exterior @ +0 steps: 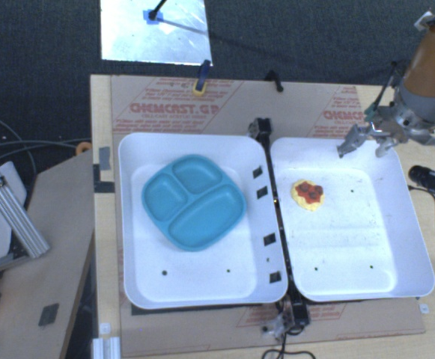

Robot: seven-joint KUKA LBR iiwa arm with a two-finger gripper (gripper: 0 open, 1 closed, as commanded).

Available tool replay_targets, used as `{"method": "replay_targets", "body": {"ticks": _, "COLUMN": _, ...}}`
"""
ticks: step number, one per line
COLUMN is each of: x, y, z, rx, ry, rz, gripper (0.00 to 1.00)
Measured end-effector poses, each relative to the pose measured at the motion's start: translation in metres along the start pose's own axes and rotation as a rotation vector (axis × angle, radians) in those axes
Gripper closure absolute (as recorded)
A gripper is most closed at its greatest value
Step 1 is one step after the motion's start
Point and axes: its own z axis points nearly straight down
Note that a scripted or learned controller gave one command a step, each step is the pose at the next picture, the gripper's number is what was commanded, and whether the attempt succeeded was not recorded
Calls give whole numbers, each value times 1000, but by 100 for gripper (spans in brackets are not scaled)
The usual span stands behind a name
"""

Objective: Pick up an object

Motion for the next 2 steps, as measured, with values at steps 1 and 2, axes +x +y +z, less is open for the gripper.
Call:
{"method": "replay_targets", "body": {"ticks": 1, "x": 115, "y": 19, "z": 16, "rx": 0, "ry": 6, "rz": -11, "gripper": 0}}
{"method": "replay_targets", "body": {"ticks": 2, "x": 55, "y": -13, "z": 106, "rx": 8, "ry": 0, "rz": 6, "gripper": 0}}
